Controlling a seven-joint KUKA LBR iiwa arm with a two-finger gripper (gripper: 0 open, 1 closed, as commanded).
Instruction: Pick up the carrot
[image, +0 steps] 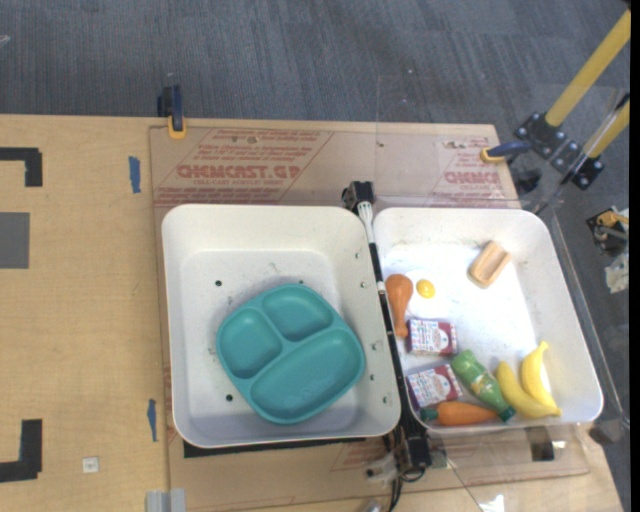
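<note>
- The carrot (462, 413) lies on its side at the near edge of the right bin (570, 300), close against the front wall, its length running left to right.
- It is crowded: a printed pouch (432, 384) sits just above its left end, a green bottle (480, 380) slants down to touch or nearly touch its right end, and two bananas (530, 380) curve just beyond that.
- No pincer is seen over either bin, so whether it is open or closed cannot be told.
- A good grasp would probably come straight down, with the closing line set across the carrot's short width, one side slipping between carrot and bin wall, the other between carrot and pouch.
- Aim for the thicker middle; the tapered ends would likely squirt out.
- The carrot looks like smooth, hard orange plastic, rounded and slippery; the pouches look soft and crinkly; the bins are glossy white with sloped walls.
- The left bin (190, 300) holds a teal divided plate (290, 352), matte and rounded, well apart from the carrot.
</note>
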